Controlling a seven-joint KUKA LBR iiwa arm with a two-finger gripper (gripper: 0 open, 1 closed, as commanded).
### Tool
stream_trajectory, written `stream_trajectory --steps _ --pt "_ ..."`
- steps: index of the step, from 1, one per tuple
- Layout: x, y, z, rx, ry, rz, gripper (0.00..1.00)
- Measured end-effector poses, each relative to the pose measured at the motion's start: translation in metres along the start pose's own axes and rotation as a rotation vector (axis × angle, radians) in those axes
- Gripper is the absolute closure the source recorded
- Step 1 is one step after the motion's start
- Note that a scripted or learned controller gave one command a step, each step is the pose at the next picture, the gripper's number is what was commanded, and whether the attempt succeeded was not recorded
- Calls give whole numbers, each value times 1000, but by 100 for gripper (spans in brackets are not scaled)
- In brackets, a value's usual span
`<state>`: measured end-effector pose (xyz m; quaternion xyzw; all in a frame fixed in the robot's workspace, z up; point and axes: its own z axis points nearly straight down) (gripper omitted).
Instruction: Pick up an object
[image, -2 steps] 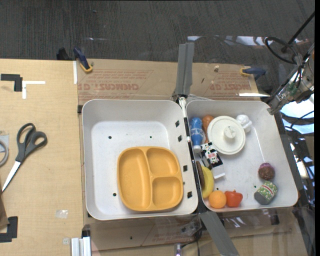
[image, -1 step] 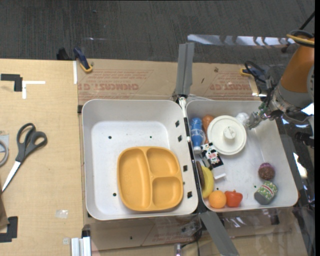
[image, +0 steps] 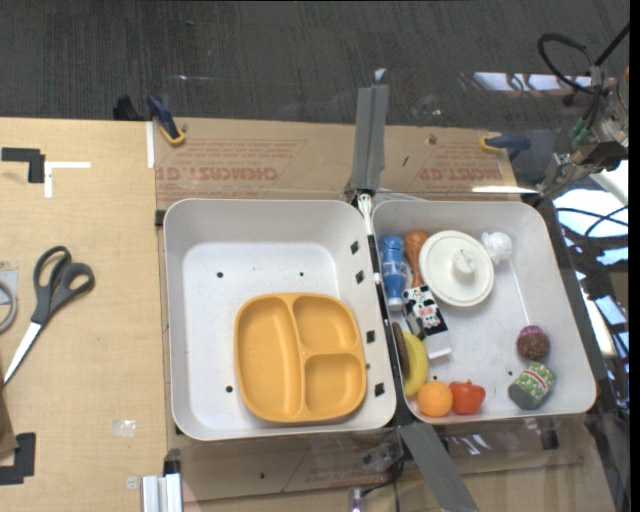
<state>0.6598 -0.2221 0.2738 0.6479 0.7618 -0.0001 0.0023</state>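
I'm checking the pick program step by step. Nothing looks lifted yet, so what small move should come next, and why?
Probably bring the gripper in over the right bin and down toward the purple ball. It lies apart from the other things there, while the banana, orange and tomato crowd together.

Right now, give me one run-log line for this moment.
stage: pre-grasp | left bin: yellow tray | right bin: white lid, banana, orange | held: nothing seen
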Motion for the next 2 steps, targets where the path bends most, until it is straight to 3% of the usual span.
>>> stream_trajectory --steps 1,2 --pt "20 -66 -27 3 2 -57 100" --pt "20 -65 -36 3 0 -59 100"
